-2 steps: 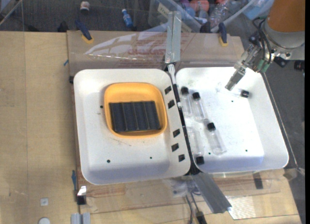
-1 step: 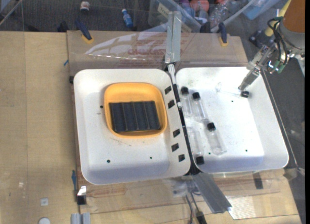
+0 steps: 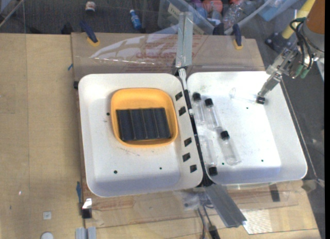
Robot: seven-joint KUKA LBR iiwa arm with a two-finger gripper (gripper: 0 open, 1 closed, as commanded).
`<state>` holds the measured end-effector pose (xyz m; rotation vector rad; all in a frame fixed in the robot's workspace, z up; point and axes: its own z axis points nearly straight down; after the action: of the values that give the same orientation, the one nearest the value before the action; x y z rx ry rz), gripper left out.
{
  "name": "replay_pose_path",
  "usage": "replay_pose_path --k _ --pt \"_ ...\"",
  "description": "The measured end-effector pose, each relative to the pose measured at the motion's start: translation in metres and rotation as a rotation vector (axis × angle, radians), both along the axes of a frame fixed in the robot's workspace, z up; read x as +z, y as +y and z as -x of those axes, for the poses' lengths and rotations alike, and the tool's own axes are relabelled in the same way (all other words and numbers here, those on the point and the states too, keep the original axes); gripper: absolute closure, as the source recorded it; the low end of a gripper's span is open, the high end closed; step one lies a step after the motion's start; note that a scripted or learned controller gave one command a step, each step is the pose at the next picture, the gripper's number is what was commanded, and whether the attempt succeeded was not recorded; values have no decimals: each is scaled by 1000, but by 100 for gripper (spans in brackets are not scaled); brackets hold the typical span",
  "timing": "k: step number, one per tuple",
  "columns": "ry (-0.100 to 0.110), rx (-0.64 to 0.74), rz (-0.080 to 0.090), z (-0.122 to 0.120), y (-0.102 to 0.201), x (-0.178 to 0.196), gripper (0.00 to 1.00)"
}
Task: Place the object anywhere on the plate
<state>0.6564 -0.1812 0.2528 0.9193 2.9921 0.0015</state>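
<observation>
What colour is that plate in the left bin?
Orange-yellow: the plate, seen in the camera view, carries a dark ribbed block.

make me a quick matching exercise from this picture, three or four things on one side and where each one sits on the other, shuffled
Things:
1. orange plate
2. black ridged block
3. clear vials with black caps
4. gripper

Places:
A. lying in the right bin, along its left side
B. over the upper right corner of the right bin
C. sitting in the left bin
D. resting on the orange plate

Pairs: 1-C, 2-D, 3-A, 4-B
</observation>
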Motion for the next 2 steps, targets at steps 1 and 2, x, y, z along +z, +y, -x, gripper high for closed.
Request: replay_pose_path --k 1,2 --pt "1 97 2 -4 -30 -18 0" --pt "1 230 3 -5 -34 -12 0"
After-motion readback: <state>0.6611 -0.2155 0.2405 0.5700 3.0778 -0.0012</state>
